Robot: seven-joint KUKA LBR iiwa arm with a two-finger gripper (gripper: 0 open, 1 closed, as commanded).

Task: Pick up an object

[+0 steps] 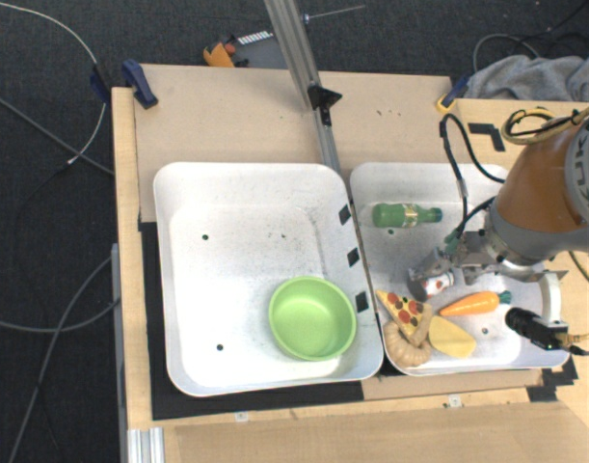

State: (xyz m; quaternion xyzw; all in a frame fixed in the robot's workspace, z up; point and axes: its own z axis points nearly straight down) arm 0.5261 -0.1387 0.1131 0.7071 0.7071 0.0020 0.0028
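Wooden bench (227, 114) bears two white bins (236, 210); dark carpet (43, 210) around.

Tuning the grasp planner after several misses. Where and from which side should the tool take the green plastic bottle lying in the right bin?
Probably at mid-body, coming straight down. The green plastic bottle lies on its side, long axis running left-right in the camera view, alone at the far end of the right white bin. Fingers closing across its narrow width, far side and near side, suit that pose; the cap end looks too slim.
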